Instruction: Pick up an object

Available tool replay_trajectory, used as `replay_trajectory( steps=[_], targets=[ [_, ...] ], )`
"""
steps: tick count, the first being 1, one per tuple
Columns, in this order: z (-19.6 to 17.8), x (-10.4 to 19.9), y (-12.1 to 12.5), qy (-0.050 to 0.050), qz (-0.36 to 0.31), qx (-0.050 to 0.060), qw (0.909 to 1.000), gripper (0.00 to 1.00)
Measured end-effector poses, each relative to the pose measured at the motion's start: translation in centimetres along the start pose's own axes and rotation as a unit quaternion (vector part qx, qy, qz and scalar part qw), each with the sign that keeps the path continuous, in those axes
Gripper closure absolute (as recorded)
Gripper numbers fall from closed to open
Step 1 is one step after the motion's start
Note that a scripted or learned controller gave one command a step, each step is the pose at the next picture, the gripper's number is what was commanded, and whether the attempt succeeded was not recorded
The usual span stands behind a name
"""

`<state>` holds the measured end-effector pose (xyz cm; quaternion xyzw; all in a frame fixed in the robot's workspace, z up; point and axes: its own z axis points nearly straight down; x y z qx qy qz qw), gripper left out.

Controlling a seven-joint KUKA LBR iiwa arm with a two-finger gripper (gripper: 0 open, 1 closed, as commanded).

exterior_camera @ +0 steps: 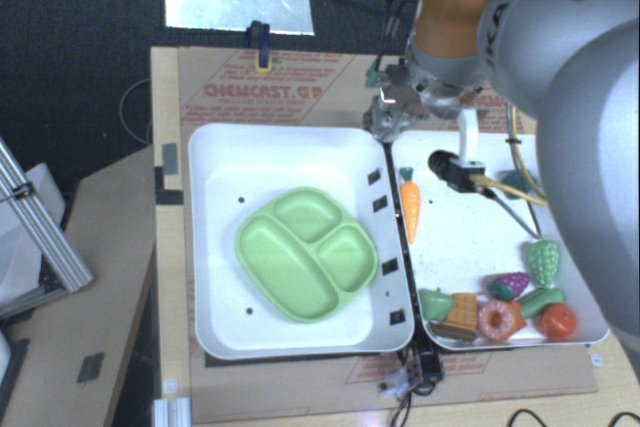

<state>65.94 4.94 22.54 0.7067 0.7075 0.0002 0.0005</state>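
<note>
Dark carpet surrounds a bench topped with printed cardboard, on which two shallow white bins sit side by side, their inner rims touching along a line down the middle of the frame. At centre left, the left bin holds a green divided plate, which lies toward the bin's lower right with bare white floor open along the top and left walls. In the right bin, a toy carrot lies lengthwise just beside the shared rim, greens pointing up the frame. Toy food crowds the bin's bottom edge: a green piece, a waffle, a pink doughnut, a purple piece, a tomato and a green berry-like piece. The middle of that bin is bare white floor. From the upper right the grey arm comes in, and its gripper sits over the top end of the shared rim, above the carrot; whether it is parted or closed cannot be told, and nothing is seen in it.
</note>
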Motion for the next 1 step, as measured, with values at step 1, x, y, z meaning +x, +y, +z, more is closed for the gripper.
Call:
replay_trajectory(
  steps=[1],
  targets=[
    [1.03, 1.02, 0.77, 0.000, -0.002, -0.001, 1.0000, 1.00]
  ],
)
